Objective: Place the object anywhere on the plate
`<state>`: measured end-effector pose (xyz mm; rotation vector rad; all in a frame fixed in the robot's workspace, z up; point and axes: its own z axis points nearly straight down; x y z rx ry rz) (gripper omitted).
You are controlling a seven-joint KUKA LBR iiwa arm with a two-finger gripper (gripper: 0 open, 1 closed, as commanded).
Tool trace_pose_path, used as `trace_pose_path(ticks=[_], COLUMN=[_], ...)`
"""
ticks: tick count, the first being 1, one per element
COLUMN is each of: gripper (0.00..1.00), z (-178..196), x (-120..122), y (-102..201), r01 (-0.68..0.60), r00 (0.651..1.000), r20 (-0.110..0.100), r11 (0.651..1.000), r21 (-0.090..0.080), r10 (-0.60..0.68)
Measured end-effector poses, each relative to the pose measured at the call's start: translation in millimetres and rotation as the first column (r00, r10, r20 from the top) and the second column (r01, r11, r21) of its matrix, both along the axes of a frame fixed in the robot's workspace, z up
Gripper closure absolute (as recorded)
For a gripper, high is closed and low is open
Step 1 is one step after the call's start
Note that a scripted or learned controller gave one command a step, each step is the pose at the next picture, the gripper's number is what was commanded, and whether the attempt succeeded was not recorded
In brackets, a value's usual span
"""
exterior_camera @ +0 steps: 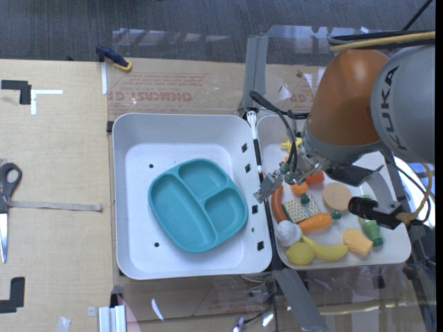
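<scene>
Tool [289,175] over toy-food bin [396,253]; plate [198,205] left

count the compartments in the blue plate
3. On the plate, one long compartment runs along its left side, one sits at the upper right and one at the lower right. None looks hidden.

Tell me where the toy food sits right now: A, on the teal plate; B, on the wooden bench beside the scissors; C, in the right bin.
C: the toy food lies heaped in the right bin, while the teal plate sits in the left bin.
</scene>
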<state>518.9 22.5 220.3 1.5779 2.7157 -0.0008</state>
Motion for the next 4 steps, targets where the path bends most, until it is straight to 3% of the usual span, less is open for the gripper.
trace_pose_path(ticks=[4], gripper=[0.00], z=[0.0], x=[0.0], y=[0.0], r01=[0.000], r00=[1.000], r20=[0.000], r11=[1.000], r21=[0.000], r10=[0.000])
